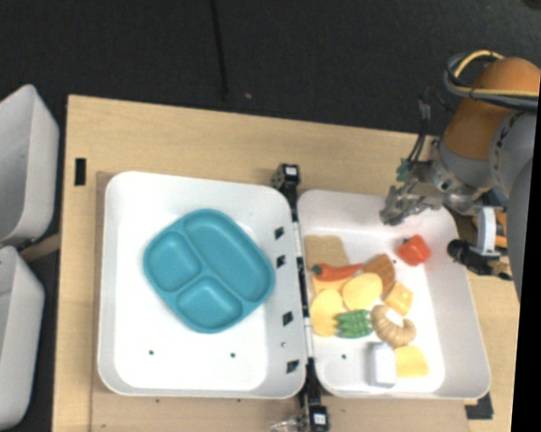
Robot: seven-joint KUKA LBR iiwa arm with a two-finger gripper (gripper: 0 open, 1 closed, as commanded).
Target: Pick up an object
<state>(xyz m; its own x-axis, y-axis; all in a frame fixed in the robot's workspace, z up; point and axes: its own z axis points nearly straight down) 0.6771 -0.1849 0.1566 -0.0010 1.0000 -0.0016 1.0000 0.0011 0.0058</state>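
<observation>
Clips (312, 417) at the near edge of the bench join the two white bins where they meet. Just beyond, in the near corner of the right bin (455, 363), a white block (382, 366) lies touching a yellow wedge (412, 362). Farther in sits the main heap of toy food: a tan ring-shaped piece (395, 326), a green piece (355, 323), a round yellow piece (326, 312) and a second yellow piece (361, 289), packed against one another. An orange carrot-like piece (337, 272) and a brown piece (384, 268) lie along the heap's far side, with a flat tan slab (324, 251) behind them near the dividing wall. A red block (414, 250) rests apart from the heap, toward the right bin's far right. The left bin (119, 338) holds a blue divided plate (208, 269), tilted diagonally, its three compartments bare. At the far edge of the right bin the gripper (402, 209) hangs over white floor, just beyond the red block and not touching it; whether it is parted or closed cannot be told, and nothing shows between its tips. The grey arm (479, 144) with its orange band rises behind it.
</observation>
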